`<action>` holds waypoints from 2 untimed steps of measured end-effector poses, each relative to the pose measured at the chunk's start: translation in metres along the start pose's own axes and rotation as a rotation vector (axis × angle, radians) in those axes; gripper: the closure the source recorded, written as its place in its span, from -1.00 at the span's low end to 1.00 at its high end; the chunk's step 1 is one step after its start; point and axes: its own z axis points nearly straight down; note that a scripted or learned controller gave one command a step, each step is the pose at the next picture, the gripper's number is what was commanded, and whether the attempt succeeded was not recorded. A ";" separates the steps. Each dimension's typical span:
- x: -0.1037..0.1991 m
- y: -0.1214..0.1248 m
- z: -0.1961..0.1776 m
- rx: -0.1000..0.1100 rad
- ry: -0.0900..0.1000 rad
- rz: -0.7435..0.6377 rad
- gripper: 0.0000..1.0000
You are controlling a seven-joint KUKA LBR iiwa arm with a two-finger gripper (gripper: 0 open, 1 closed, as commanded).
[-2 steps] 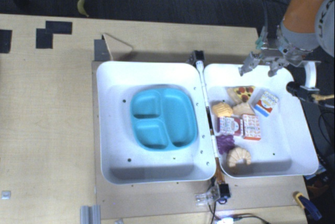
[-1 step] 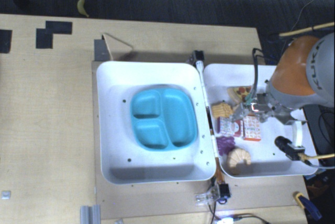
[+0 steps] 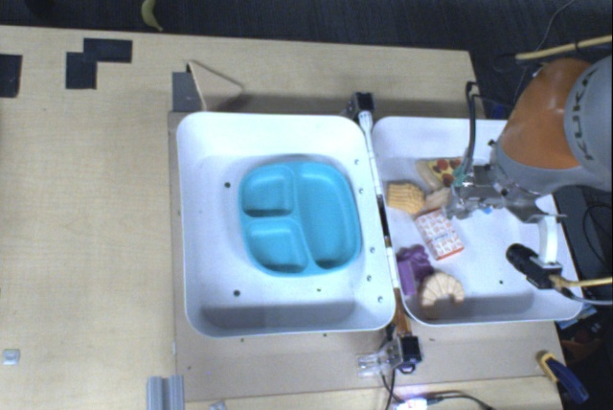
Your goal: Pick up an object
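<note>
My hand (image 3: 466, 194), its grip state hidden from view, hangs low in the right bin (image 3: 498, 288) above the small patterned box (image 3: 441, 236) near the bin's centre: approach stage, and next I judge a short descent and closing.

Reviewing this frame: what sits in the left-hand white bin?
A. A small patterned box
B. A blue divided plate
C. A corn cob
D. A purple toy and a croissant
B: the blue divided plate lies in the middle of the left bin, while the purple toy, croissant, corn cob and patterned box all lie in the right bin.
</note>
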 end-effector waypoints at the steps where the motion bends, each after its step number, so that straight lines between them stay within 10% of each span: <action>1: 0.000 0.000 0.000 0.000 0.000 -0.001 -1.00; 2: 0.034 -0.062 0.028 0.002 0.001 0.003 -1.00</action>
